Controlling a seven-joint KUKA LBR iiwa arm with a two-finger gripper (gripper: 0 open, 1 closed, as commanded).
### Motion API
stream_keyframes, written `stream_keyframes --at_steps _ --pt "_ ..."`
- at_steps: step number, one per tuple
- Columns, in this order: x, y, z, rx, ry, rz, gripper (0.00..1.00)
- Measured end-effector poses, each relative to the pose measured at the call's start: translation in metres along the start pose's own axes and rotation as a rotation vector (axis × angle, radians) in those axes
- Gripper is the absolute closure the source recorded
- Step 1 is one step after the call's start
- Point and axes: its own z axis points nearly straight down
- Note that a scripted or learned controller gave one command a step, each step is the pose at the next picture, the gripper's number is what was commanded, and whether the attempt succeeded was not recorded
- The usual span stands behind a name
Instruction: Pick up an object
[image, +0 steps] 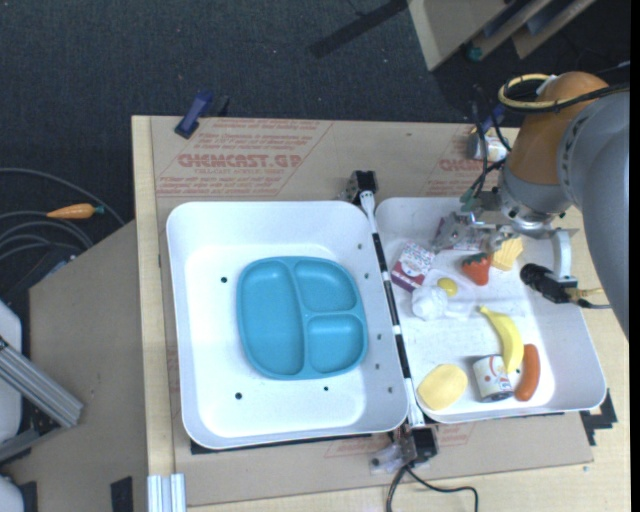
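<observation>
My gripper (463, 236) hangs low over the far part of the right bin (575, 345), coming in from the right. Just below it lie a small red piece (477, 270) and a pale yellow piece (508, 252). A white and red packet (412, 268) lies to the gripper's left, near the bin's dividing wall. Further forward are a fried egg toy (441, 291), a banana (503, 338), a red sausage (529, 370), a small can (490, 378) and a round yellow piece (442, 385). Nothing shows between the gripper's tips.
The left bin (200, 250) holds a blue divided plate (300, 316). A black clamp (363, 184) sits at the far end of the wall between the bins. Cardboard surrounds both bins, with a blue object (193, 115) at its far left edge.
</observation>
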Motion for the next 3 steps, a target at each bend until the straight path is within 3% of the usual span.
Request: stream_keyframes --at_steps 1,2,3 --pt "0.0 0.001 -0.012 -0.004 -0.003 -0.001 1.0" --pt "0.0 0.001 -0.011 -0.002 -0.002 -0.001 0.0" --pt "0.029 0.007 -0.001 0.003 -0.002 0.002 0.0"
